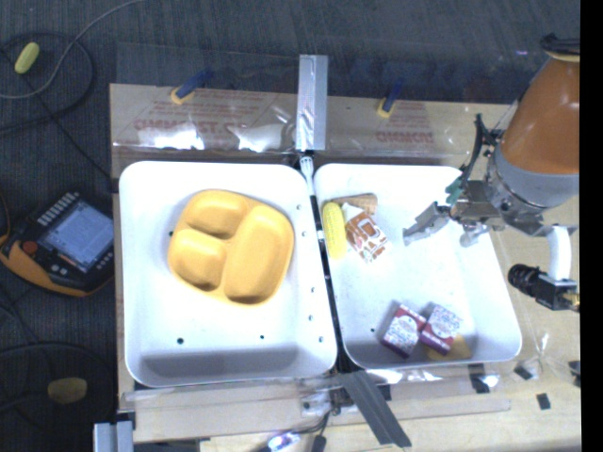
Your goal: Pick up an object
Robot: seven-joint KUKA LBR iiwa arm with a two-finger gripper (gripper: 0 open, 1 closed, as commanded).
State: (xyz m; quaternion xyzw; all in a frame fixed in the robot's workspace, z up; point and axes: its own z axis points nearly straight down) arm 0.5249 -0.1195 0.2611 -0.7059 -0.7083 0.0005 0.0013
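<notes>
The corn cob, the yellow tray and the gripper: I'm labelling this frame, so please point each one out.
corn cob (333,229), camera view, middle of the cob.
yellow tray (230,245), camera view, ridge between its compartments.
gripper (443,220), camera view, midway between the fingertips.

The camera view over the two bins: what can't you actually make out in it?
- Small packets in the right bin: print too small to read.
- Arm: cut off by the right edge.
- Brown item behind the yellow corn: partly hidden, unidentifiable.
- Gripper: nothing between its open fingers.
</notes>
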